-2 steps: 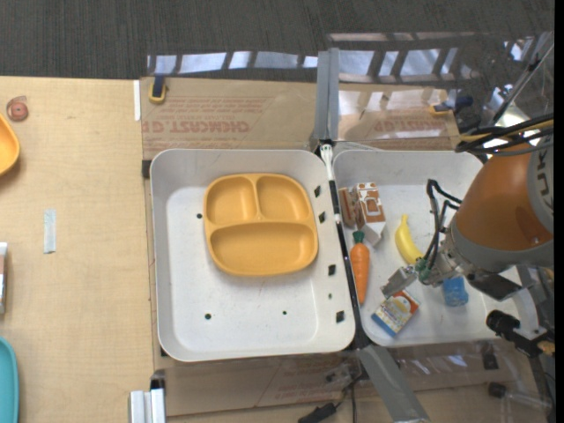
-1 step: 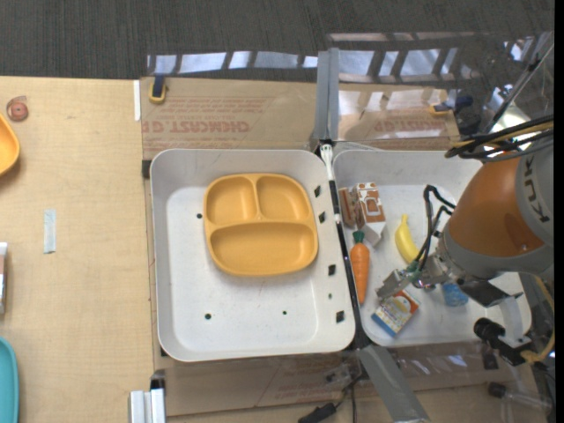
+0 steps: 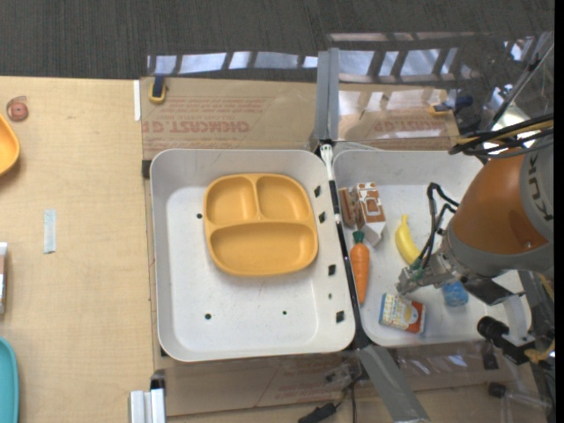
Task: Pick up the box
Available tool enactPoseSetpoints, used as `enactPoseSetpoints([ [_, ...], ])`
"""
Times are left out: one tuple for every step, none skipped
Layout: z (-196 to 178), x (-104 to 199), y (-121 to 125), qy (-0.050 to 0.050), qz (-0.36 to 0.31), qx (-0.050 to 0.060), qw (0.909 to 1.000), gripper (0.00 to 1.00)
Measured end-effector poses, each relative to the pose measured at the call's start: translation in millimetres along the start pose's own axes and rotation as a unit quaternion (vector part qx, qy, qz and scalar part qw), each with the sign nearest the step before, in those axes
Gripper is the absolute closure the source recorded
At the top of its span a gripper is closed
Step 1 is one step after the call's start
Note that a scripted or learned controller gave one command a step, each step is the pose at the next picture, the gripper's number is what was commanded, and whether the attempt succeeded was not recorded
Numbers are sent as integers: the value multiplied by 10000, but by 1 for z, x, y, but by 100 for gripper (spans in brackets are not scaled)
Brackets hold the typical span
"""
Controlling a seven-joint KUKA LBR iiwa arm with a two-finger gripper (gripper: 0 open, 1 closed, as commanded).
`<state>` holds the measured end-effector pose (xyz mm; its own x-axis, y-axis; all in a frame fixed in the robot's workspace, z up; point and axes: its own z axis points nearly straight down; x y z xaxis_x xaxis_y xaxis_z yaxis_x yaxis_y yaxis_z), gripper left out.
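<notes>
- Orange-banded arm: I see my gripper (image 3: pixel 412 280) poised just above the small box (image 3: pixel 402 313) lying flat in the right bin (image 3: pixel 441 161).
- Whether it is wide or narrow, I cannot tell.
- Box sits just below-left, its long axis roughly crosswise.

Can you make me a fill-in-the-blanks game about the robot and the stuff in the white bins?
1. The yellow divided plate lies in the ____ bin.
2. The orange vegetable beside the banana is a ____.
3. The gripper hangs just above the small ____ near the right bin's front edge.
4. The plate has ____ compartments.

Missing words: left; carrot; box; three
</notes>
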<state>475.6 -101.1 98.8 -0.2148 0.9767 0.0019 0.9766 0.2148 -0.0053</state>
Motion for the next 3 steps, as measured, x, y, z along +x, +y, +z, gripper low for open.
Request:
enactPoseSetpoints([
  [0,0,0,0,1,1,10000,0],
  [8,4,2,-5,-238,-9,9997,0],
  [7,1,1,-8,622,-21,9981,0],
])
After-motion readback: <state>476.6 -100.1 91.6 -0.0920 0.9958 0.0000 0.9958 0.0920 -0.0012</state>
